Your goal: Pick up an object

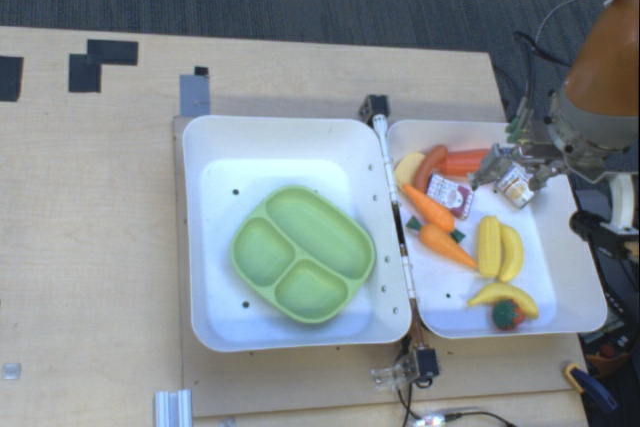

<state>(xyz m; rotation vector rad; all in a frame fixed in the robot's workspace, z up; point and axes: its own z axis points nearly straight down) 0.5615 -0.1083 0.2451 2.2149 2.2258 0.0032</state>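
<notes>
Claw (512, 167) low over right bin (570, 315), upper right of frame, prongs spread wide around small packet (516, 187), not gripped. Carrots (436, 223), bananas (499, 250) crowd lower centre; packet easiest reach.

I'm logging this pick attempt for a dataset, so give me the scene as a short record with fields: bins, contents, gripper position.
left bin: holds a green divided plate, three compartments
right bin: holds toy food
toy food: two carrots, bananas, a hot dog, a small pink packet, another banana with a red and green piece at its end
gripper: over the upper part of the right bin, beside a small white item
grasp: cannot tell whether anything is held
bench: light wood, dark tape marks at upper left
</notes>
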